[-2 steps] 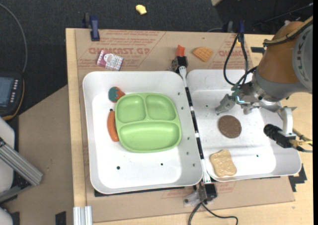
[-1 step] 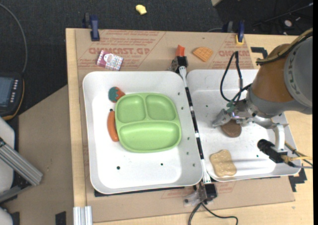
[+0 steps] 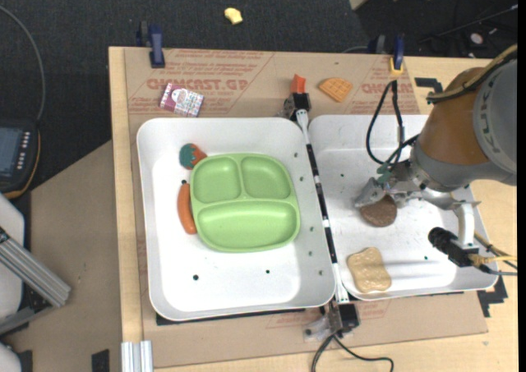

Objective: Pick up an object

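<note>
Hand [image 3: 380, 195] | over right bin [image 3: 345, 136], brown disc [image 3: 380, 214] right beneath | we can't tell its opening or hold

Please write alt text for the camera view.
The arm's claw sits low in the right bin over a brown round object, with a tan piece nearby. The left bin holds a green divided tray.
</note>
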`<state>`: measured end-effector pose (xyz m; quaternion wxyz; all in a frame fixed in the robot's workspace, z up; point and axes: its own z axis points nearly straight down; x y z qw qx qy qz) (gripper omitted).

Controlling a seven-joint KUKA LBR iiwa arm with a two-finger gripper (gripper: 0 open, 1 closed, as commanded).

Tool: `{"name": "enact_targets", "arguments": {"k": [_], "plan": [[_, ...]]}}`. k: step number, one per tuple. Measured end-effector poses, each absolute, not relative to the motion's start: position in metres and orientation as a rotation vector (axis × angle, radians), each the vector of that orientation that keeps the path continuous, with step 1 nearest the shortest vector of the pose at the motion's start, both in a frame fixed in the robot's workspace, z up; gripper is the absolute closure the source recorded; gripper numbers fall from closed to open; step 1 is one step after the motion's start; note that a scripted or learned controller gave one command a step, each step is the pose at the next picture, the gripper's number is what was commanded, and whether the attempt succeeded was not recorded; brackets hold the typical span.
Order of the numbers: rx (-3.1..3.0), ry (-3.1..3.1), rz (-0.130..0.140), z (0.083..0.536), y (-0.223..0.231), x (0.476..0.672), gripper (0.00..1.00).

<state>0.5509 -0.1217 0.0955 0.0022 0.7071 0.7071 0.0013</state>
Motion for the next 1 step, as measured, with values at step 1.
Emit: {"name": "enact_targets", "arguments": {"k": [1], "plan": [[2.210, 2.226, 0.010, 0.1900, -0.0399, 0.5487, 1.00]]}}
